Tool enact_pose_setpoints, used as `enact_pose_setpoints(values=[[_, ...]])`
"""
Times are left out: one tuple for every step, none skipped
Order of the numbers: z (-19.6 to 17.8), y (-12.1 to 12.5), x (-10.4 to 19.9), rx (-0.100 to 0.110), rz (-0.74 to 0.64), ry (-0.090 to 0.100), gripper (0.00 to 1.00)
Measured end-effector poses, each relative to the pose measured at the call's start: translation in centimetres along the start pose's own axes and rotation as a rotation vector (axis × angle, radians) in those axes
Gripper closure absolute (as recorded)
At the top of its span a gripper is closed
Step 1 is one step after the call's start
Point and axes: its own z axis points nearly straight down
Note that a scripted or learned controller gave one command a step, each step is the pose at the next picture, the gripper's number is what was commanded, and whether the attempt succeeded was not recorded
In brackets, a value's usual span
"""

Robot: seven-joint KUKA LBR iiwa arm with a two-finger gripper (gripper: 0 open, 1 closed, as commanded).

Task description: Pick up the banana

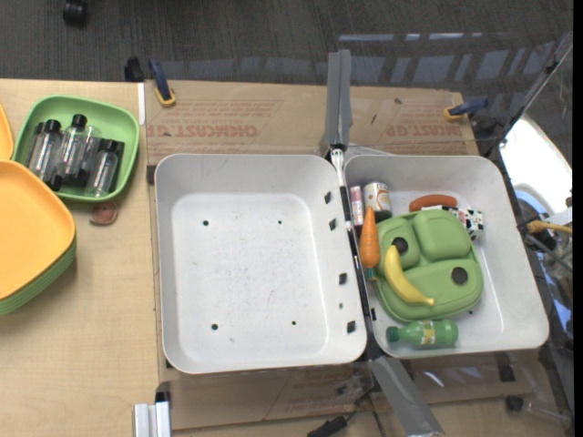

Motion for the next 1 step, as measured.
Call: enact_pose_setpoints(values=[[-5.2,0.01,0.05,-0.002,-0.063,0.001,1.0]])
